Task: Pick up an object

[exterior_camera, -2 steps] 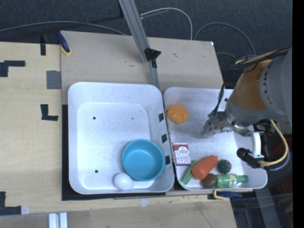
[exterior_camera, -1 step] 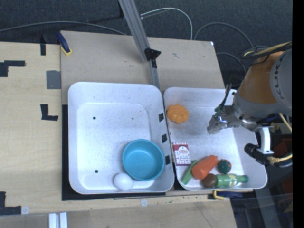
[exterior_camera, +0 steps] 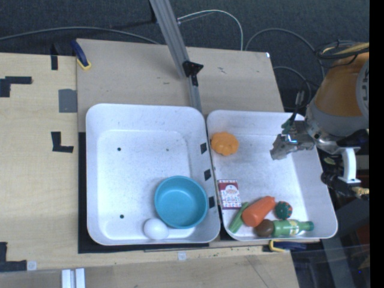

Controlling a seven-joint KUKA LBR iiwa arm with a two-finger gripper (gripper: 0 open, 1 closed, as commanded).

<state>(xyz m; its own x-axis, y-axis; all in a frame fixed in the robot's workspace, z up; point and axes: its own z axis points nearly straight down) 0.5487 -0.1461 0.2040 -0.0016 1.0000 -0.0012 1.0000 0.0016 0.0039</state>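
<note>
A carrot (exterior_camera: pixel 258 209) lies among a bottle (exterior_camera: pixel 290 226) and a small ball (exterior_camera: pixel 283 209) at the right bin's (exterior_camera: pixel 312 179) near edge, well short of the gripper (exterior_camera: pixel 279 151) hovering farther back, its finger state impossible to tell.

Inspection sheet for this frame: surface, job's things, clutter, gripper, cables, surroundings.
Surface: wooden bench bearing a left bin and a right bin, both white.
Job's things: right bin holds an orange fruit, a small red and white card, a carrot, a green bottle, a red and green ball and a brown piece. Left bin holds a blue bowl and a white ball.
Clutter: black tape marks on the bench.
Gripper: gripper over the right bin, holding nothing visible.
Cables: cables loop behind the bench.
Surroundings: dark floor; a grey pole slants across.
</note>
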